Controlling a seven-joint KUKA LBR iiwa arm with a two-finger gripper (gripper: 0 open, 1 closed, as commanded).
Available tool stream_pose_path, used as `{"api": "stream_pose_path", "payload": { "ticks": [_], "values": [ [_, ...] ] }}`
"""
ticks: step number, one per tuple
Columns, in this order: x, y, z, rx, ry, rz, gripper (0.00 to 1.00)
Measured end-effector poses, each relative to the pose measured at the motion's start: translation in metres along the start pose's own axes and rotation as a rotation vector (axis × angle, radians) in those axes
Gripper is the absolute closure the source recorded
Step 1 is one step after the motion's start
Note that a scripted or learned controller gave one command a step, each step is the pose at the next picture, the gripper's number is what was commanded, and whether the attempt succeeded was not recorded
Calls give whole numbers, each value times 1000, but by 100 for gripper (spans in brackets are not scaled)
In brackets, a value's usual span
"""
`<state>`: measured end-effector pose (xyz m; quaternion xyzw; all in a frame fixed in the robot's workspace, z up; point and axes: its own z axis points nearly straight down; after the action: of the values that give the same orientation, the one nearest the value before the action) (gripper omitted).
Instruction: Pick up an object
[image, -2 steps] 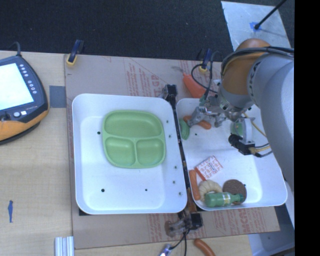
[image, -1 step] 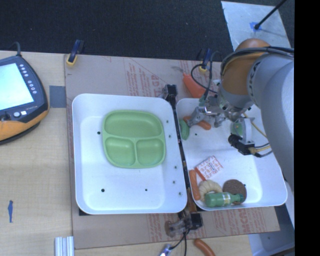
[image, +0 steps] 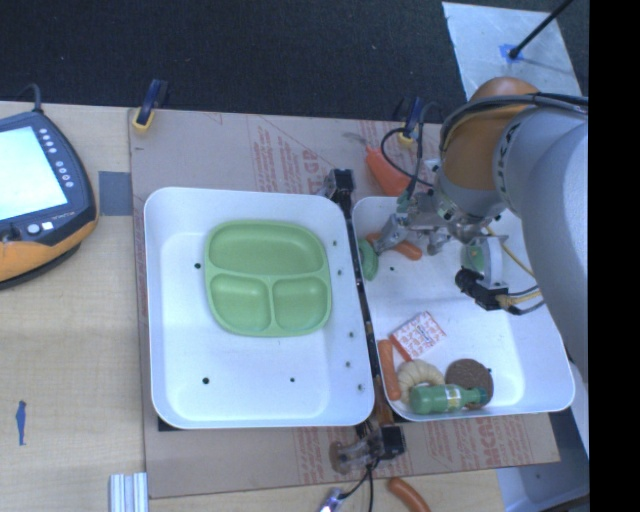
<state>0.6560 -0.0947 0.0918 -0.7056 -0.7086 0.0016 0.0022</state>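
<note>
One toy carrot (image: 403, 249) is lying in the right bin (image: 540, 395), far left corner, beside the tool (image: 420, 236) (grip state impossible to tell). Judging by looks, it is handling light, stiff, slippery; grasp across the middle.

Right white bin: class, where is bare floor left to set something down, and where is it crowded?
Bare floor in the right white bin lies mid-bin, between the tool and the red-and-white packet. The near-left corner is crowded: green plastic bottle, dark round cookie, orange carrot.
</note>
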Motion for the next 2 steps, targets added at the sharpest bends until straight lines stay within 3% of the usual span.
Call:
{"api": "stream_pose_path", "payload": {
  "ticks": [2],
  "values": [
    [1, 0, 0, 1, 0, 0, 0]
  ]
}}
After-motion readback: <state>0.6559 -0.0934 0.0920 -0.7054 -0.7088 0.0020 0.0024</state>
